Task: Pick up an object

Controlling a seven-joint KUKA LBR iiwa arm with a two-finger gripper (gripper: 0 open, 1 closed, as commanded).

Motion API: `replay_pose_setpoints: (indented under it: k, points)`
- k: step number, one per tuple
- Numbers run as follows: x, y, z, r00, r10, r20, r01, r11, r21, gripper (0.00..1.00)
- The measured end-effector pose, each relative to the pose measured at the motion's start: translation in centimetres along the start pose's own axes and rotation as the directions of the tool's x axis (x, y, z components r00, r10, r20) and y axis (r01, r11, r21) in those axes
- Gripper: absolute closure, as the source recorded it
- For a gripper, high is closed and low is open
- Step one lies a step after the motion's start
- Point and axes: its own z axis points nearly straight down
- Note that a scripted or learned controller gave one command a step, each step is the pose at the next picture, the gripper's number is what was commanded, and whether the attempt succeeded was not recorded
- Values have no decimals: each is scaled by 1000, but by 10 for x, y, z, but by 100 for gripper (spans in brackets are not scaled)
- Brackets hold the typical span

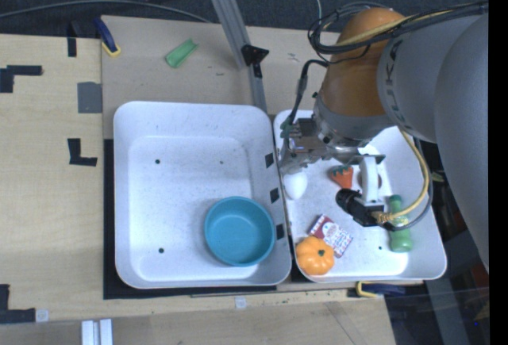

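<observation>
My gripper (296, 161) hangs low over the left side of the right bin (429, 256), just above a white egg-shaped object (295, 185) that lies against the bin's left wall. An orange pumpkin (316, 257) rests at the bin's front left. A red and white packet (332, 235) lies just behind the pumpkin. A small orange-red piece (343, 175) lies partly under the wrist. At the right, a green object (401, 240) sits near the front edge. The arm covers the back of this bin.
The left bin (159, 129) holds a blue bowl (239, 230) at its front right corner. A green block (180, 53) lies on the bench behind the bins. A grey metal post (230, 14) slants down to the gap between the bins.
</observation>
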Motion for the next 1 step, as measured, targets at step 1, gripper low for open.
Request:
replay_pose_setpoints:
  k: [1]
  points:
    - [52, 13, -11, 1000, -1, -1, 1, 1000, -2, 100]
